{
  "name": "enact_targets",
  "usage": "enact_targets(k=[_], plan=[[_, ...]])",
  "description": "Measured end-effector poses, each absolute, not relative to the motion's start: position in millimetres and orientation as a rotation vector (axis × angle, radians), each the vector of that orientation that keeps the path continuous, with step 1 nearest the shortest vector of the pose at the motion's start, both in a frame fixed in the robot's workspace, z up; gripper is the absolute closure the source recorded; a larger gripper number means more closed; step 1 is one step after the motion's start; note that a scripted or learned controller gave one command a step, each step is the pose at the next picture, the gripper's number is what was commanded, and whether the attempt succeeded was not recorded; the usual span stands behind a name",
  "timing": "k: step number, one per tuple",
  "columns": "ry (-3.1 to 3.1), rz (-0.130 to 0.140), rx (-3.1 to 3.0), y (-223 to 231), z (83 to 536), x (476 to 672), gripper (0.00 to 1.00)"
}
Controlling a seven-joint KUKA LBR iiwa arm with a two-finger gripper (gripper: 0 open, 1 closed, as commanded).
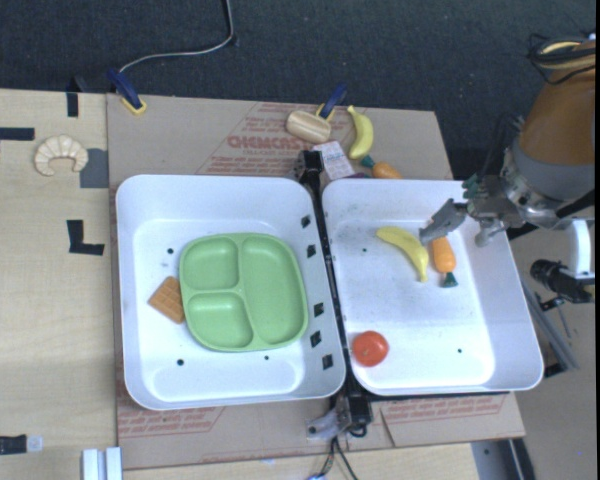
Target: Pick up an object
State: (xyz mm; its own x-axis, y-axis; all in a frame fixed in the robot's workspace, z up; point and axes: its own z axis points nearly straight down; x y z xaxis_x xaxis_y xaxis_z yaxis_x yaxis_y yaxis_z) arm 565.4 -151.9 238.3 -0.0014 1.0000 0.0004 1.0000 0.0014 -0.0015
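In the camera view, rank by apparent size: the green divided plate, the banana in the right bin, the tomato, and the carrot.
Largest to smallest:
1. green divided plate, by far
2. banana
3. carrot and tomato: too alike to rank; the carrot is longer, the tomato rounder.

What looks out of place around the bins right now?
Several items lie outside the bins: a croissant on the bench at far left, and a bread roll and second banana behind them. Nothing looks spilled or broken.
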Motion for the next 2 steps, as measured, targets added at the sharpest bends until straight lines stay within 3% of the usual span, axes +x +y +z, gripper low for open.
enact_targets(k=[1,2], plan=[[-2.223,0.001,-2.221,-220,94,594.2,0.00],[-2.228,-0.003,-2.224,-182,87,616.1,0.00]])
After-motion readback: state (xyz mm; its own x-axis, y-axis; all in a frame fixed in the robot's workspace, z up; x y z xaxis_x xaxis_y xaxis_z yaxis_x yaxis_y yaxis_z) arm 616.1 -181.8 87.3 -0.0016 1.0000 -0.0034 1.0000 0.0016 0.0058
